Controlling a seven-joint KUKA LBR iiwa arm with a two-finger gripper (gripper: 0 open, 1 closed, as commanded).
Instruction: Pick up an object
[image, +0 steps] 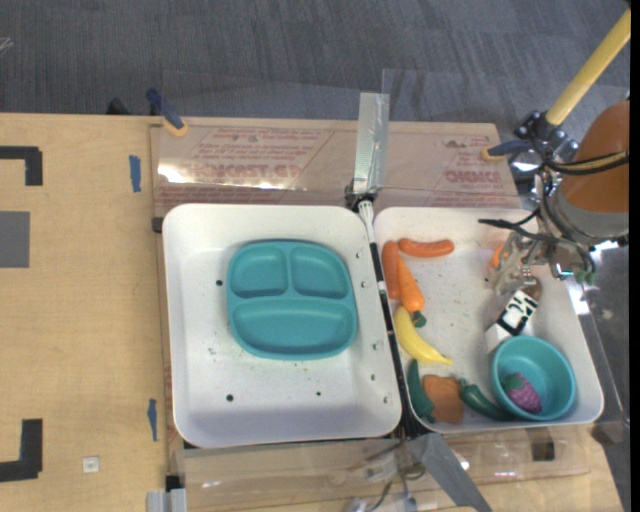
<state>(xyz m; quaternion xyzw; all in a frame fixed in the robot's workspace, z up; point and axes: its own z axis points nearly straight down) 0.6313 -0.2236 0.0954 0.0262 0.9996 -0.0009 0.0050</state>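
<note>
Camera view: 2 white bins sit side by side, the left bin (190, 400) bearing 1 teal tray (292, 298), the right bin (455, 285) crowded with toys, likely pooled there as picking stock: 1 sausage (427, 247), 1 carrot (404, 281), 1 banana (419, 343), 1 bowl (535, 375). The gripper (520, 262) hangs over the right bin's far side; whether it is spread or closed is unclear.

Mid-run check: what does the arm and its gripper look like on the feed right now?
The grey arm wears a glossy orange band above the wrist. Thin black cables loop around the wrist. Below sits a small metallic two-finger gripper with a skeletal, silvery frame.
</note>
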